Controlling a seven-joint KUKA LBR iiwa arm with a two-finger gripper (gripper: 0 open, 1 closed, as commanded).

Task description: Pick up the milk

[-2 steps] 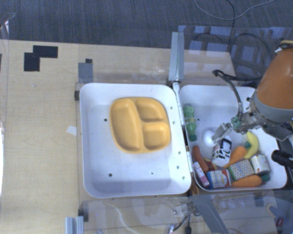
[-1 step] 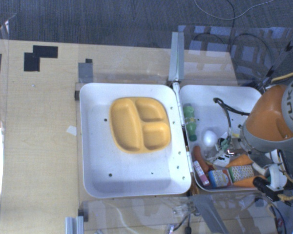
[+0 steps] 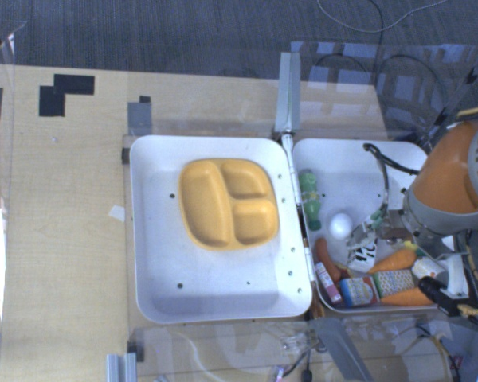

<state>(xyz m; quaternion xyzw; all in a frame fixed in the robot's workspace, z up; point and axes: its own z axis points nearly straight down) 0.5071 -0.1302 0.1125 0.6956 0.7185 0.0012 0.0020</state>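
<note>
The milk [image 3: 362, 255] is a small white carton with black cow patches. It lies in the right bin [image 3: 346, 161], near the bin's front, between a white ball [image 3: 339, 226] and an orange carrot [image 3: 395, 259]. My gripper [image 3: 373, 231] hangs right over the carton's upper right side, reaching in from the right below the arm's orange band [image 3: 452, 173]. Whether it touches the carton is unclear. Dark cables and the wrist hide part of the gripper.
The right bin also holds a green bottle [image 3: 308, 189], a red tube [image 3: 327, 278], a blue box [image 3: 357, 290], a patterned packet [image 3: 393, 282] and a second carrot [image 3: 406, 297]. A yellow divided plate [image 3: 227, 202] sits in the left bin [image 3: 155, 213].
</note>
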